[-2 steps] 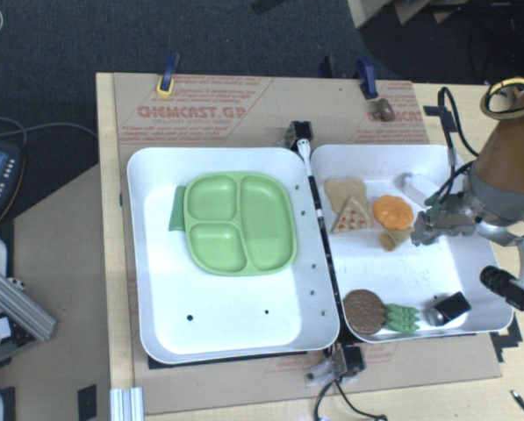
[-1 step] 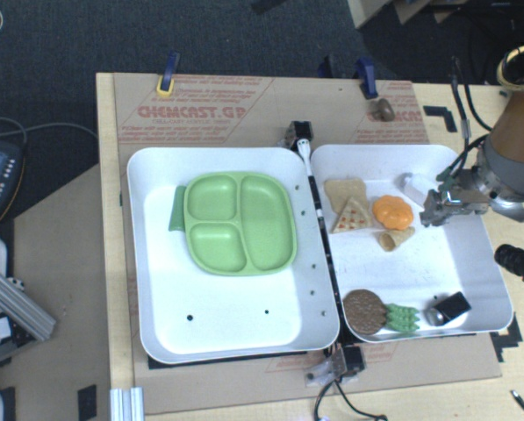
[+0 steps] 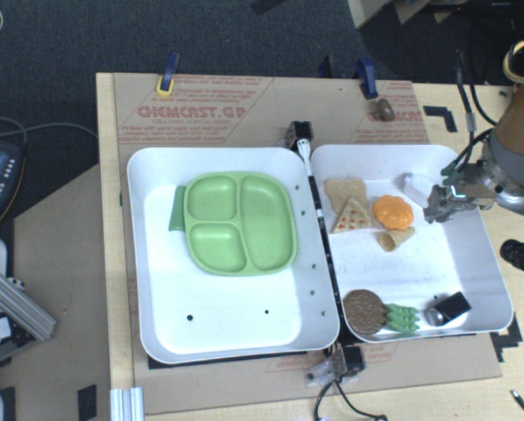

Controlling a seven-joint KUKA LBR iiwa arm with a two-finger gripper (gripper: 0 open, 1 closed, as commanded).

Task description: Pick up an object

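Observation:
The right bin [image 3: 472, 261] holds several things. A tan bread slice [image 3: 345, 189] and a pizza wedge [image 3: 353, 216] lie at its upper left. An orange ball [image 3: 392, 211] rests beside them, with a small tan piece [image 3: 390, 240] just below it. A brown round patty [image 3: 362, 310], a green leafy piece [image 3: 403, 319] and a black block [image 3: 448, 309] lie along the front wall. A small pale piece [image 3: 410, 183] sits near the back. My gripper [image 3: 440, 209] hangs over the bin's right part, just right of the orange ball, with nothing seen in it.
The left bin [image 3: 156, 279] carries a green divided plate [image 3: 240, 223]. A black divider strip [image 3: 316, 226] runs between the bins. Clamps sit on the board's far edge [image 3: 167, 77]. Open floor of the right bin lies between the orange ball and the patty.

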